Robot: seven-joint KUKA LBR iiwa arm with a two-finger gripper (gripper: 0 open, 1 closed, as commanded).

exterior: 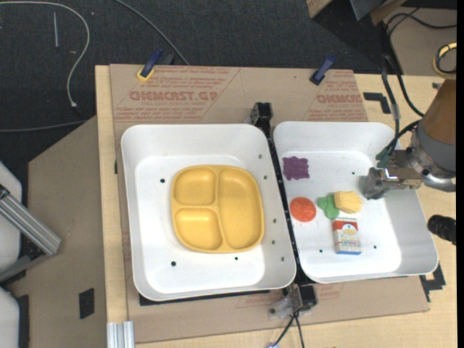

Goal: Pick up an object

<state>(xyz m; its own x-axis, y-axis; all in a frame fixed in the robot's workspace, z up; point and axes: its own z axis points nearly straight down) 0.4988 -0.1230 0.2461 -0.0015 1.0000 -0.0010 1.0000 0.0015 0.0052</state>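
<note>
Camera view: a small white carton (347, 237) with red and blue print is seen lying flat in the right bin (413, 256), below a yellow-and-green toy corn (342, 203). Just right of the corn, the end effector (371, 185) is seen; its state cannot be told.

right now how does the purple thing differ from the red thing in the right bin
The purple piece is roughly rectangular with a bumpy, textured surface; the red piece is round and smooth. The purple piece lies toward the far side of the right bin, apart from everything else; the red piece sits nearer the middle, right beside a green item. Both are small, lie near the bin's left wall, and sit apart from the gripper.
</note>
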